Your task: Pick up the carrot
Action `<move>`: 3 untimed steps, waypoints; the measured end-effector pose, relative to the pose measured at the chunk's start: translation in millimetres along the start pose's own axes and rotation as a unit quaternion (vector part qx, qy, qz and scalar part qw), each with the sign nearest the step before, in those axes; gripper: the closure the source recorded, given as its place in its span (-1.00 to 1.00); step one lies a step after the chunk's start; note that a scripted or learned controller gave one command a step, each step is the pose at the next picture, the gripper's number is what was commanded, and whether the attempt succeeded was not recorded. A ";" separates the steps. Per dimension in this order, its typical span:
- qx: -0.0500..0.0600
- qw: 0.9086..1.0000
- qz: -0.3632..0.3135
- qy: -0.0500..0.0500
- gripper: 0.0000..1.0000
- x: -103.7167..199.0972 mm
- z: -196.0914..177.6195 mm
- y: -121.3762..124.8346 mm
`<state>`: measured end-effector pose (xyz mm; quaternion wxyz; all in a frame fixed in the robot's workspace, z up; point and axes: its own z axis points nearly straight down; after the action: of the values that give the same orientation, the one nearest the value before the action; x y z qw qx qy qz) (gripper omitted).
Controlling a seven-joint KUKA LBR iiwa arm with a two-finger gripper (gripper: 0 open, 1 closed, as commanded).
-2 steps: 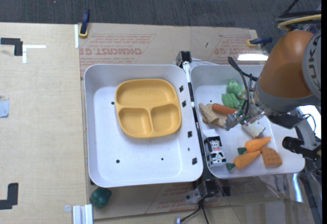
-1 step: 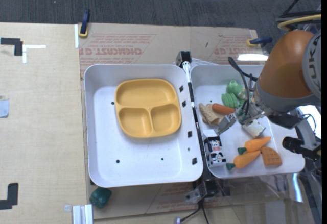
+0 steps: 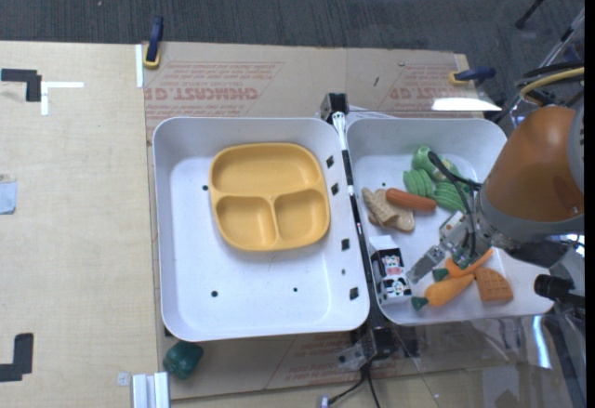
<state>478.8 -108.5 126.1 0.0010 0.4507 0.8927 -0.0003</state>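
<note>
Orange carrot (image 3: 446, 288), one only, lies under the claw (image 3: 453, 248), whose grip I cannot tell.

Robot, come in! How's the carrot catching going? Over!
Hand low in right bin, right over the carrot. Can't confirm a grip. Waffle piece touching the carrot; hot dog and lettuce farther back.

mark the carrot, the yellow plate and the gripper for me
carrot (image 3: 444, 290), camera view, middle of its orange body.
yellow plate (image 3: 268, 165), camera view, bare floor of its top compartment.
gripper (image 3: 448, 246), camera view, midway between its fingertips, just above the carrot.
</note>
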 end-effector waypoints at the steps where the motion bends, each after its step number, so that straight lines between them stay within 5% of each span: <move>1: -0.001 0.996 -0.087 -0.001 -1.00 -5.6 34.1 -3.4; 2: -0.002 0.996 -0.085 -0.002 1.00 -7.6 24.7 -1.7; 3: 0.000 0.989 0.149 0.000 1.00 29.5 -65.3 58.4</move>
<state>508.2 -50.0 191.3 0.0012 0.5784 0.8158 -0.0006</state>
